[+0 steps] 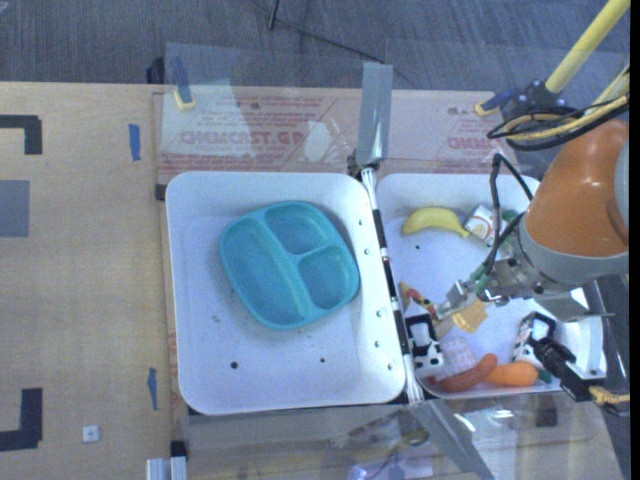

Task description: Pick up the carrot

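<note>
Two shallow white bins are seen side by side on the wooden bench (pixel 80 268). The left bin (pixel 200 358), at the centre of the frame, holds a turquoise three-compartment plastic plate (pixel 290 264). The right bin (pixel 440 258) holds the clutter. A yellow banana (pixel 436 221) lies near its upper edge, with a small white-and-yellow packet (pixel 480 225) just beside it on the right. The orange carrot (pixel 513 373) is located at the lower right of the frame, against the near rim of the right bin. A reddish sausage-shaped item (pixel 468 373) lies touching or just beside the carrot on its left, and a black-and-white object (pixel 421 336) stands by the divider. The grey gripper (pixel 478 293) is observed above the middle of the right bin, apart from the carrot, with a tan piece (pixel 469 316) directly beneath it. Whether that piece is clamped cannot be told, nor can the stance of the jaws.
</note>
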You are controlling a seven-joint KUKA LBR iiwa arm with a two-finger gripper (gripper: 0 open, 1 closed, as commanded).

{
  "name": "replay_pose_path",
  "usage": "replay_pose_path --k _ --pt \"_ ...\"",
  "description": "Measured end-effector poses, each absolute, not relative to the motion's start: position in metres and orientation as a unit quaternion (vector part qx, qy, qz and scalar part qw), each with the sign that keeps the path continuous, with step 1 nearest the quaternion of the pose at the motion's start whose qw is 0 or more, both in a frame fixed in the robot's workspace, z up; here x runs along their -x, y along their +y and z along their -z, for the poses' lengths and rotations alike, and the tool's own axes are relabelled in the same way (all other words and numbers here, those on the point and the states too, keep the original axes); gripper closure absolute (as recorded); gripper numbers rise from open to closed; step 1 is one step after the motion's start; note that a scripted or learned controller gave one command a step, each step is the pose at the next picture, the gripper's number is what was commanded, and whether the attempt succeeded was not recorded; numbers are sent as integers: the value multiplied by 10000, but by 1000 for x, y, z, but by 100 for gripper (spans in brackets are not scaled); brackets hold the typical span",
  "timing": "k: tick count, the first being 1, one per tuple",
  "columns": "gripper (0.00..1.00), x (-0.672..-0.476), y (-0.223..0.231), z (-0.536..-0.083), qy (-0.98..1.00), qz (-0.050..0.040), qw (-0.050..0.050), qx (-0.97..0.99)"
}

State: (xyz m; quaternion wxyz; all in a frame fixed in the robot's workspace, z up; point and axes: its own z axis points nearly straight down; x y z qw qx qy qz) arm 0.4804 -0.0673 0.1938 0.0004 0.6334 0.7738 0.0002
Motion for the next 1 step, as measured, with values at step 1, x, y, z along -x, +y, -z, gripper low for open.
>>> replay_pose_path --k 1 --pt "0 -480 -67 -194 7738 -2 4 -6334"
